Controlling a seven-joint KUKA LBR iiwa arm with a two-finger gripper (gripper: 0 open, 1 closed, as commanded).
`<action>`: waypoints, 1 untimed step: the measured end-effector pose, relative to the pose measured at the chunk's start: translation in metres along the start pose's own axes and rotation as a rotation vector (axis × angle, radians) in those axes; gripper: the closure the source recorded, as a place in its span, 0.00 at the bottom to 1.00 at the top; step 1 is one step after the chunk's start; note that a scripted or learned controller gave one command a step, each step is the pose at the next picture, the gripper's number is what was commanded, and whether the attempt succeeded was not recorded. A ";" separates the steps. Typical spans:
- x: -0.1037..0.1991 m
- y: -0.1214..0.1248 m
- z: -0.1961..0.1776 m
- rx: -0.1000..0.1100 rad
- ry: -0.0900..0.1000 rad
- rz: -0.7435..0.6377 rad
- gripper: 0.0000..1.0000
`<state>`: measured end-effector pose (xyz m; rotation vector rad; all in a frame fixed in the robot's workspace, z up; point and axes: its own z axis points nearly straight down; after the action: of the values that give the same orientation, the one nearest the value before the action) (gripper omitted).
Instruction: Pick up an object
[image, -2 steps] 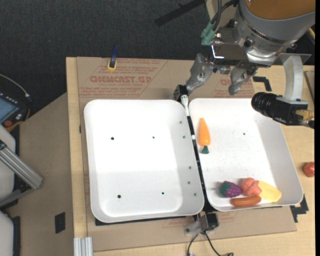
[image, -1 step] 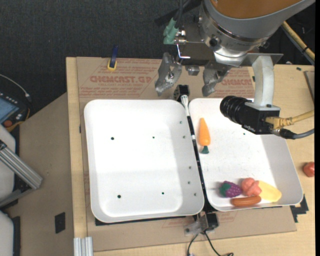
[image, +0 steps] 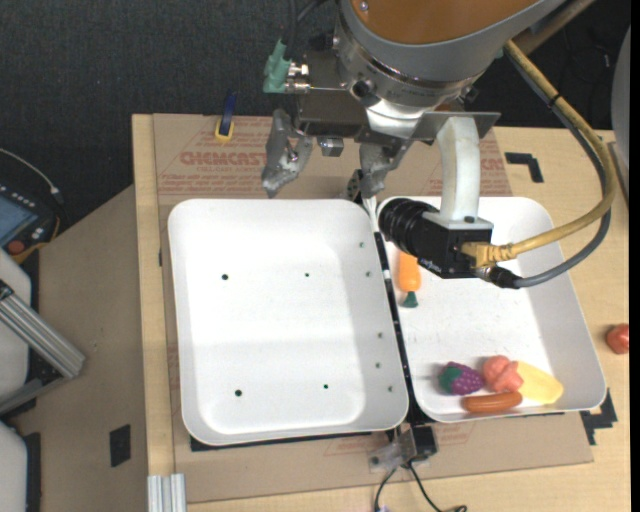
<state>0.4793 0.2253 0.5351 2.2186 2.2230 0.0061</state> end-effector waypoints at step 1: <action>-0.088 0.025 0.031 0.007 -0.003 0.004 0.00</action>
<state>0.5050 0.1370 0.5037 2.2245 2.2205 -0.0046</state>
